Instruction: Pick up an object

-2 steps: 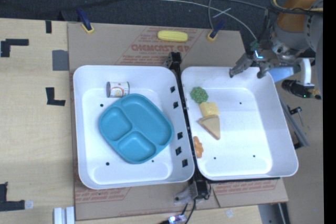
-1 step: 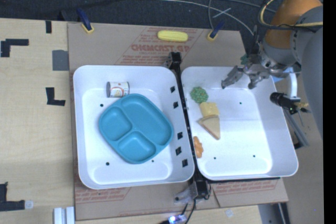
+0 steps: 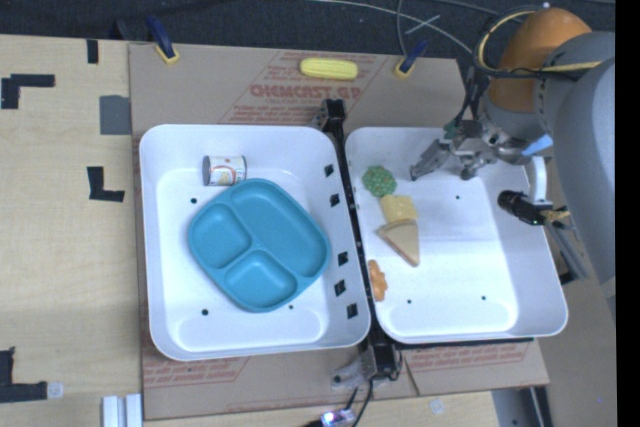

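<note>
Hovering gripper: the gripper (image 3: 447, 158) hangs over the far edge of the right bin (image 3: 520, 310), near that bin's far middle, with its fingers pointing toward the divider between the bins.
Nearest objects: a green bumpy piece (image 3: 378, 181) lies in the right bin's far-left corner, near the fingertips but apart from them; just beside it, toward the near edge, sit a pale yellow block (image 3: 398, 208) and a tan wedge (image 3: 402, 242), the two touching.
Small orange piece: it (image 3: 376, 279) rests against the right bin's left wall, well apart from the gripper.
Gripper state: the fingers look spread and nothing sits between them (their tips are dark and small, so how far they are spread is hard to judge).
Left bin: the left bin (image 3: 170, 315) holds a blue divided plate (image 3: 258, 243) across its middle and a small can (image 3: 224, 170) lying on its side near the far-left corner.
Outside the bins: a yellow banana-like piece (image 3: 328, 68) lies on the cardboard beyond the far edges of both bins.
Hard to make out: the arm (image 3: 585, 125) is cut off at the right, and its bulk covers the right bin's far-right corner.
</note>
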Available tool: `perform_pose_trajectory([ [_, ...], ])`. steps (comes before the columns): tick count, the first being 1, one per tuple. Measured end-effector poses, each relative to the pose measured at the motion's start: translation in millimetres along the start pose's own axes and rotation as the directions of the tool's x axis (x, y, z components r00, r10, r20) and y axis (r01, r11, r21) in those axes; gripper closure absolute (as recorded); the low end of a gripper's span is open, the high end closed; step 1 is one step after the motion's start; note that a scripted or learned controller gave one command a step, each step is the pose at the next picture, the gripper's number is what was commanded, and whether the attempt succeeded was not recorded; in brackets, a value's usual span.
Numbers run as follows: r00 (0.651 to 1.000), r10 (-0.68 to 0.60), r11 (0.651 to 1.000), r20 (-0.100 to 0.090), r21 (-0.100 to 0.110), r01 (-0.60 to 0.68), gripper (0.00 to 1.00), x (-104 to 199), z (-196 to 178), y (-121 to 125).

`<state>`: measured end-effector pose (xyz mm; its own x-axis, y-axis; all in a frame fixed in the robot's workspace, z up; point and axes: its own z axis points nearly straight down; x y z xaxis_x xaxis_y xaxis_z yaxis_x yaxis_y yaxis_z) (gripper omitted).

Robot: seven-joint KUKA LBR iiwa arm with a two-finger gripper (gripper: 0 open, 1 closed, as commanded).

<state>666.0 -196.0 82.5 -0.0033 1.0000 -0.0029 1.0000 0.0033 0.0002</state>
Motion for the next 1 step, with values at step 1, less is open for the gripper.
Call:
perform_pose_trajectory([
  [1, 1.0, -0.001, 1.0, 0.002, -0.004, 0.001, 1.0, -0.4, -14.6, 1.7],
])
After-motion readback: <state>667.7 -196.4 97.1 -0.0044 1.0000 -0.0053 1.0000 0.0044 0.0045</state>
